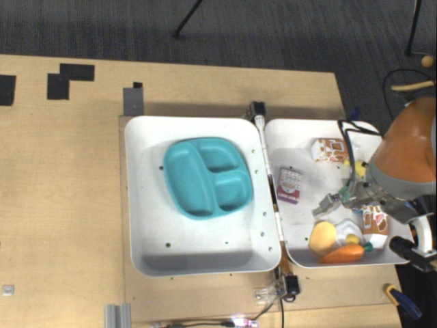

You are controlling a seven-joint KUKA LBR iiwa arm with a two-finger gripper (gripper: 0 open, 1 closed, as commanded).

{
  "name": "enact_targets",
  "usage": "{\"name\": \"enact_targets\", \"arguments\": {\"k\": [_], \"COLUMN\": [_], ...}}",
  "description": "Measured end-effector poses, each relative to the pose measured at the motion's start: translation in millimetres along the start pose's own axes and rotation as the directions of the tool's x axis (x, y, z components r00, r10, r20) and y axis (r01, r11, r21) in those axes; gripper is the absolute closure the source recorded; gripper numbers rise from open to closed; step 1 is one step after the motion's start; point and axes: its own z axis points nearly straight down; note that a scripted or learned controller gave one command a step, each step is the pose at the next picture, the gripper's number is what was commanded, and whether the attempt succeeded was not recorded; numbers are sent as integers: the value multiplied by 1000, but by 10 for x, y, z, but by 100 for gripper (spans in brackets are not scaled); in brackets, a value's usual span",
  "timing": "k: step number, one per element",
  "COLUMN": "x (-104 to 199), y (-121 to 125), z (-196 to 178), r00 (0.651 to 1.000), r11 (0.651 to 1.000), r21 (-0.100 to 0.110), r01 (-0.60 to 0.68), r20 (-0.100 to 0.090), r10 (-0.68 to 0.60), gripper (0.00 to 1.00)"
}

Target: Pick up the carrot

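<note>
Left white bin (143, 203) holds a teal three-compartment plastic tray (206, 176) at its centre. Right white bin (298, 248) – small purple-and-white packet (289, 184) near its left wall, yellow round fruit (323, 237) and orange carrot (343, 253) at its front edge. Grey arm (403, 152) leans in from the right, wrist low; gripper (334, 205) just above the fruit, fingers apart, nothing between them.

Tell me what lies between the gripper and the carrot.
In the camera view, a yellow lemon sits just below the gripper, and the carrot lies against the lemon's lower right side.
</note>
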Motion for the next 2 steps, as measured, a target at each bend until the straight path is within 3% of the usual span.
{"name": "enact_targets", "arguments": {"k": [1,2], "x": [135,133], "y": [39,83], "z": [733,606], "r00": [992,992], "r11": [992,992], "r21": [-3,-14], "r01": [123,125], "r20": [0,5], "r10": [-123,-125], "gripper": [0,100]}}
